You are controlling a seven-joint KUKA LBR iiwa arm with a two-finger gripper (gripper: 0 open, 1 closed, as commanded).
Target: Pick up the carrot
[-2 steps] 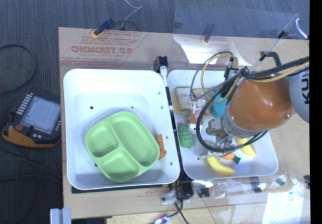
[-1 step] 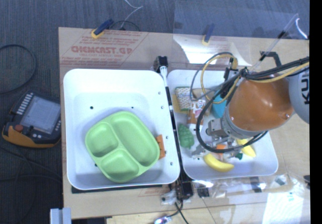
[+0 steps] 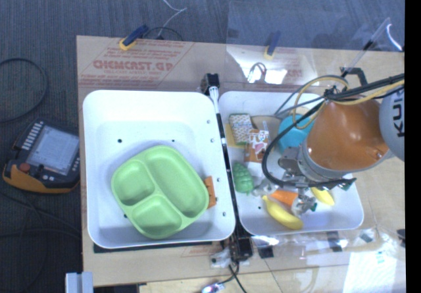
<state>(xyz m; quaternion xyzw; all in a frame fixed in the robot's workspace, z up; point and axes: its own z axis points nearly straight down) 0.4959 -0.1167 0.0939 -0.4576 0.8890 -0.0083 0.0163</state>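
My tool (image 3: 304, 201) hangs low in the right bin (image 3: 352, 216), directly over the carrot's (image 3: 285, 197) near end; whether it stands wide or narrow I cannot tell. The carrot lies flat, just above one banana (image 3: 283, 214), presumably loose for picking. One green divided plate (image 3: 160, 190) occupies the left bin (image 3: 105, 114). Two bins on the counter (image 3: 131, 64).

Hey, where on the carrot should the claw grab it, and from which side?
Probably across the middle of the carrot, coming straight down from above. It lies flat in the right bin, long axis roughly left to right, with the banana close below it, so the fingers should close across its narrow width. The claw partly covers its right end.
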